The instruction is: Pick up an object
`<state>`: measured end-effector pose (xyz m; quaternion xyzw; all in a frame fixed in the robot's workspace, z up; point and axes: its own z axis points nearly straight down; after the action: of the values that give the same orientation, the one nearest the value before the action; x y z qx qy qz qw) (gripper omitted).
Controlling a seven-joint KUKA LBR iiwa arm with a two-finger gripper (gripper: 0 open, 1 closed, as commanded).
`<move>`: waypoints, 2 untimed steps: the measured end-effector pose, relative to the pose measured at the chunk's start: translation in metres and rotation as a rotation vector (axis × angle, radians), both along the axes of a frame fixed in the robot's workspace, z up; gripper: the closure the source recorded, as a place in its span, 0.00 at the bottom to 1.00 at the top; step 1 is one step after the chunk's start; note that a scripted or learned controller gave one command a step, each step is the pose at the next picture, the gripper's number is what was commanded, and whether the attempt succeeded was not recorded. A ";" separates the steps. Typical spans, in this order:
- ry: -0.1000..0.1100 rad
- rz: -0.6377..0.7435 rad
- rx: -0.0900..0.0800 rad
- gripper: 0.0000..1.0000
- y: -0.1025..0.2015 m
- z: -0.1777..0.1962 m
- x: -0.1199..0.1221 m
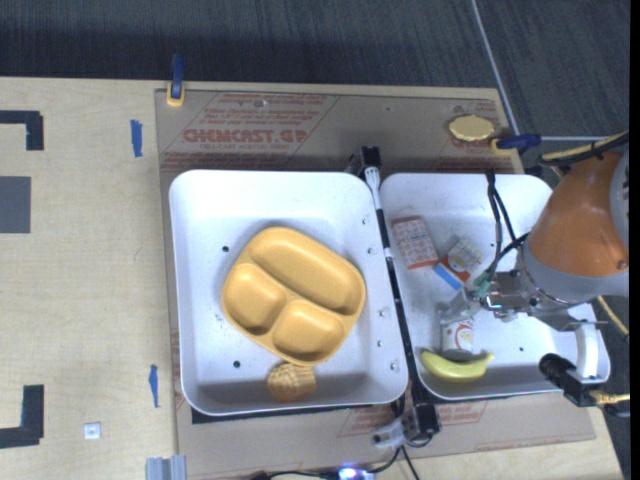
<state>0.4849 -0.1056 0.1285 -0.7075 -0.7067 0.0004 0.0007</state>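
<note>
Right white bin (pixel 520 193), end effector (pixel 478 306) low inside, finger state unclear, banana (pixel 455 365) just below it, apart

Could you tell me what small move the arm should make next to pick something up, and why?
Probably a short descent straight down. The end effector hovers in the right bin over the small items beside the banana, with the orange packet farther off. The nearest items sit right beneath it, so lowering seems the shortest route.

Left of my arm: yellow divided tray (pixel 292 291), smooth glossy plastic; white bins (pixel 200 268), semi-gloss plastic; banana (pixel 455 365), smooth and waxy; bench (pixel 80 298), matt pale wood.
</note>
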 end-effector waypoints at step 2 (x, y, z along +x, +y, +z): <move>-0.004 0.000 -0.002 0.00 0.013 -0.043 -0.005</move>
<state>0.4800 -0.0931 0.0859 -0.7077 -0.7065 -0.0005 -0.0016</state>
